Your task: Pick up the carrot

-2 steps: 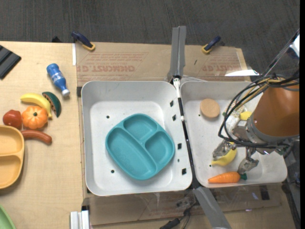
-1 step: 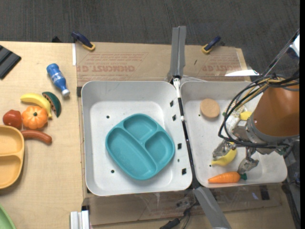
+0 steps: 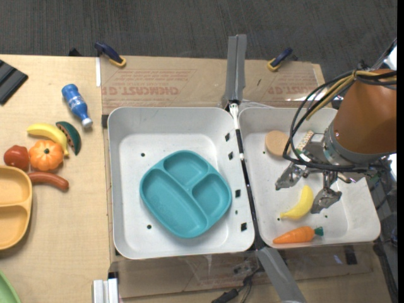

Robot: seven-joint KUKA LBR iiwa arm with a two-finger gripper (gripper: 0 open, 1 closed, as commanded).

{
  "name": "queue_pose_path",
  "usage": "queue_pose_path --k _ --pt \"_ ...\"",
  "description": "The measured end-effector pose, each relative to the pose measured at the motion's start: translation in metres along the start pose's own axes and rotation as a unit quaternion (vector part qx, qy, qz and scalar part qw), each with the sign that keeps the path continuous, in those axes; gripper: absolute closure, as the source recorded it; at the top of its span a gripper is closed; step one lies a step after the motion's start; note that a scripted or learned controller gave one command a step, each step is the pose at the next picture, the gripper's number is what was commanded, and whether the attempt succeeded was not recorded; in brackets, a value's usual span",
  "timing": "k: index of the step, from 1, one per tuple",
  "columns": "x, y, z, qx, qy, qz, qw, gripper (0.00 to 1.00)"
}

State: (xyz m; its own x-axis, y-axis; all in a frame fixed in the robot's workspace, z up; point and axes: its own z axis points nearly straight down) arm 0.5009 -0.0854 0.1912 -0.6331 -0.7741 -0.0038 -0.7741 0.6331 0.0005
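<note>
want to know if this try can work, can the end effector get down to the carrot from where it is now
Probably yes. The carrot lies bare on the right bin floor, nothing on it. The end effector hangs open over the banana beside it, so a short shift toward the front wall should do.

Bench point(image 3: 82, 232) with two white bins and loose items.
The bench has a tan top, with a cardboard sheet point(image 3: 170, 81) at its rear edge, clipped by two clamps point(image 3: 110, 53). The left bin point(image 3: 120, 188) and right bin point(image 3: 360, 226) sit side by side, touching along a grey divider. On the bare top left of the bins lie a blue bottle point(image 3: 77, 105), a banana point(image 3: 47, 133), an avocado half point(image 3: 70, 137), an orange pumpkin point(image 3: 46, 156), a tomato point(image 3: 16, 158), a sausage point(image 3: 49, 180) and a yellow tray point(image 3: 14, 208). A black object point(image 3: 9, 79) lies at the far left.
</note>
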Motion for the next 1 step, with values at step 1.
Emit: queue_pose_path --k 1 --pt "0.0575 -0.0719 -0.0292 0.0 0.0 -0.032 0.9995 0.0"
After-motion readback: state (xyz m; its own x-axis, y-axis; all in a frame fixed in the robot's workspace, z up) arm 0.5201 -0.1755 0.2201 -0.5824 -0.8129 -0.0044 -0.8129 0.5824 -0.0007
